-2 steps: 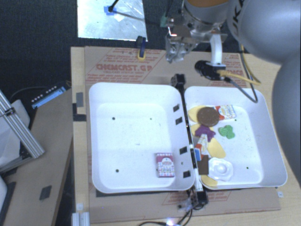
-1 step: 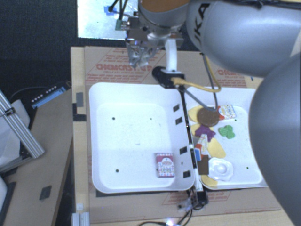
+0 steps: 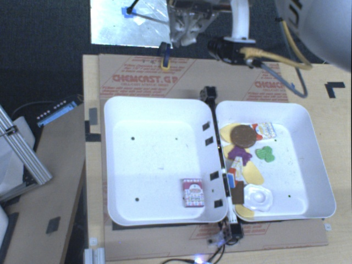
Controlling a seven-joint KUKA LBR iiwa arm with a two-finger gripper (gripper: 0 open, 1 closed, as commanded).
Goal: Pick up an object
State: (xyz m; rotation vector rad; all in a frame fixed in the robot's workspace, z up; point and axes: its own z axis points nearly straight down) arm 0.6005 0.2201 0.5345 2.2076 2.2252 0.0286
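1. A small red card [image 3: 192, 192] lies flat near the left bin's [image 3: 126, 202] front right corner.
2. Toy food, including a brown disc [image 3: 243, 136], crowds the right bin's [image 3: 316, 164] left side.
3. The gripper [image 3: 184, 33] hangs beyond both bins, above the bench; whether its fingers are parted cannot be told.

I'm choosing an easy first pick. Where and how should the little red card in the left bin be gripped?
The red card lies flat near the left bin's front right corner, alone. Probably come straight down from above and pinch its two long edges. Its right edge sits close to the bin wall, so that side looks tight; being so flat, it may slip.
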